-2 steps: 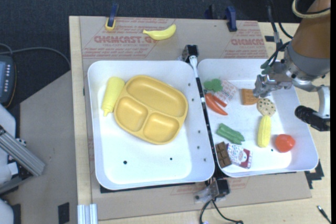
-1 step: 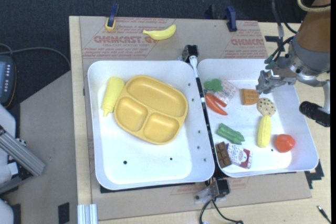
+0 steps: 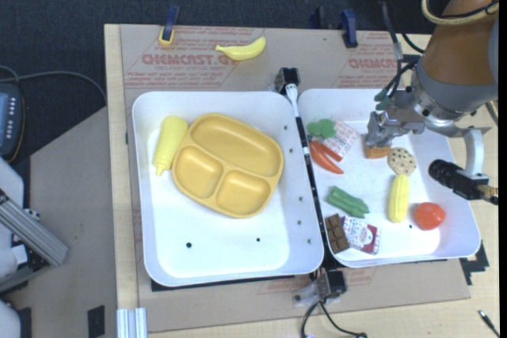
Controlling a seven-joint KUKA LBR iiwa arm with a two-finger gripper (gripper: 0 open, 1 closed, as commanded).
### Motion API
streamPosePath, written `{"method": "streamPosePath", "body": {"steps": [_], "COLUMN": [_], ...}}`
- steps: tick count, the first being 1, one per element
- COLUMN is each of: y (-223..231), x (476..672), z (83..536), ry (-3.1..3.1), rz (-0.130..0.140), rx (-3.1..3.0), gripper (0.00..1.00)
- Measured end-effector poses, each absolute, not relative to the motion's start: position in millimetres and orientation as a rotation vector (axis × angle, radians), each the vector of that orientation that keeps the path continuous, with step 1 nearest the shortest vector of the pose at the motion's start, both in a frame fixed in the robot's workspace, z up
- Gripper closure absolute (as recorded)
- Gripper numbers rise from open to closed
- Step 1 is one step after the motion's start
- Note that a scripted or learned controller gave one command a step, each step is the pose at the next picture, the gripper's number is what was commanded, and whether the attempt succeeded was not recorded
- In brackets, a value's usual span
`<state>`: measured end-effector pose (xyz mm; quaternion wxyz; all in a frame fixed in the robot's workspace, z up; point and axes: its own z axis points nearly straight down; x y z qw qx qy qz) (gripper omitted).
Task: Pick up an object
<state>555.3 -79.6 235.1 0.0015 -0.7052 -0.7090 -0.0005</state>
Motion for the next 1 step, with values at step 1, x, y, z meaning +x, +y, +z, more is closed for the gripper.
{"method": "streamPosePath", "body": {"steps": [1], "y": [-31.3], "x": [538.6], "z": [217.8], "ry": [-2.223], "rz": [0.002], "rx": [-2.213], "gripper": [1.00]}}
